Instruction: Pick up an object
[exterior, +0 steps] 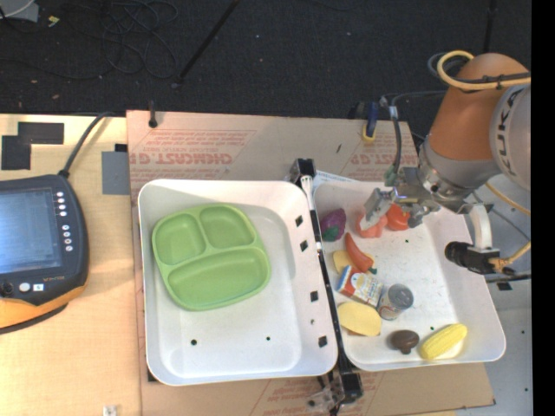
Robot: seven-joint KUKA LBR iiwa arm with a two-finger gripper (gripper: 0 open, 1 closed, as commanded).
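Nearest, at six o'clock in the right bin (486,341), lies a toy corn cob (443,341); toward twelve, the tool (392,208) pinches an orange piece (386,219) that may slip if gripped off-centre.

Robotics lab or test cell, not a home. Signs: an industrial arm (486,120), grey with an orange shell, reaching in from the right over a bench (52,336) of pale wood. A sheet of printed cardboard (217,146) lies flat under two shallow white bins (225,362) set side by side. At the left edge sits a handheld control pendant (35,241) with a screen and a column of buttons, its cable trailing back. Loose black cables (104,16) lie across dark carpet behind the bench. Bin contents are toy items: a green divided plate (211,256), plastic play food (444,341).
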